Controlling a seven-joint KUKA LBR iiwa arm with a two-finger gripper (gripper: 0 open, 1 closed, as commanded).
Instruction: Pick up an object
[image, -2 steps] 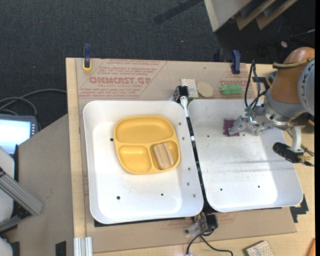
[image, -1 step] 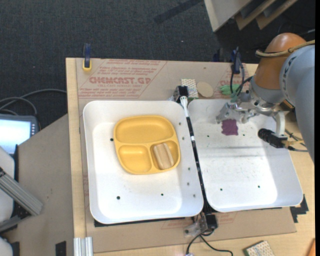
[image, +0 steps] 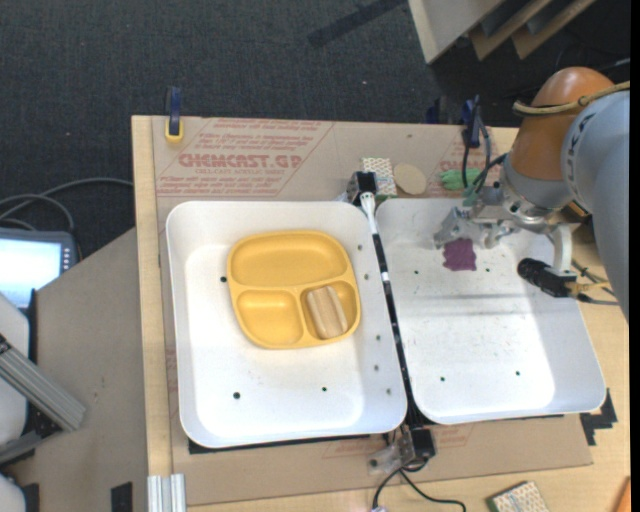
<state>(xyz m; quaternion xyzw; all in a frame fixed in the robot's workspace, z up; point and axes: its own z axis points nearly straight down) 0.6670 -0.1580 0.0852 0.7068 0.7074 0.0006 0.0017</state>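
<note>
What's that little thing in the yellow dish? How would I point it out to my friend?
Start at the left white bin, which holds a yellow plastic divided plate. Look at the plate's smaller lower right compartment: there lies a tan, rounded wooden-looking block. It is the one item on the plate, paler and duller than the yellow around it.

I see smooth matt white plastic bins (image: 200, 330) | glossy yellow plastic tray (image: 290, 262) | pale wood-grain block (image: 325, 311) | tabletop (image: 250, 160) under printed brown paper | purple object (image: 460, 255) looks soft, matt

Yellow tray (image: 290, 270) in left bin (image: 200, 330), pincer (image: 470, 228) above purple object (image: 460, 255)
</note>
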